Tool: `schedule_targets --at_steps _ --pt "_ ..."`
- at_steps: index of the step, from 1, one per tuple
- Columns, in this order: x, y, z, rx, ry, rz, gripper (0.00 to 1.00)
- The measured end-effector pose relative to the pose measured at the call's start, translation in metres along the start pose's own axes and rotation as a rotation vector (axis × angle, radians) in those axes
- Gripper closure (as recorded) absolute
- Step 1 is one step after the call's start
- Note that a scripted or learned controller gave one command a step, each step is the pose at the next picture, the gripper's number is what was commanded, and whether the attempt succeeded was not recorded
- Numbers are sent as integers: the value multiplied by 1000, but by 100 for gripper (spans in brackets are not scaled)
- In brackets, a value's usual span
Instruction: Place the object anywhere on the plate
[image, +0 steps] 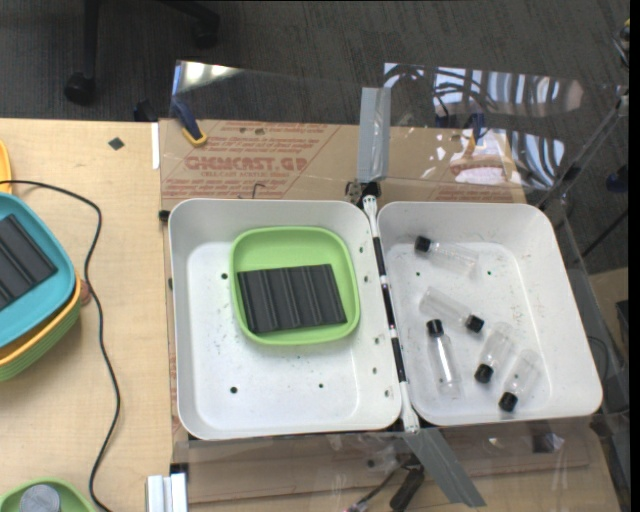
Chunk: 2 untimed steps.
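A dark carpeted floor lies beyond the light wooden bench, with a chair base at top left.

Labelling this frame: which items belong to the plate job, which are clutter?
Job: green plate in left bin; clear vials in right bin.
Clutter: dark ribbed pad on plate; teal and orange trays; black cable.

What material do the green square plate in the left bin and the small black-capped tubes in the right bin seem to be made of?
The green square plate looks like matte moulded plastic: even colour, rounded rim, soft sheen. The small black-capped tubes look like clear plastic or glass, since the white bin shows through them; the picture cannot settle which.
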<state>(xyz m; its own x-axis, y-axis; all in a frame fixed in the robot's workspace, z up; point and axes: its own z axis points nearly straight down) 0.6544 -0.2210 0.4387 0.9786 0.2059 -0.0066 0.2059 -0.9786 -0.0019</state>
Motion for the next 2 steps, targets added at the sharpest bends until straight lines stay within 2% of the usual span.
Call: schedule_targets --at_steps 2 --pt "-3 0 1 0 -1 2 0"
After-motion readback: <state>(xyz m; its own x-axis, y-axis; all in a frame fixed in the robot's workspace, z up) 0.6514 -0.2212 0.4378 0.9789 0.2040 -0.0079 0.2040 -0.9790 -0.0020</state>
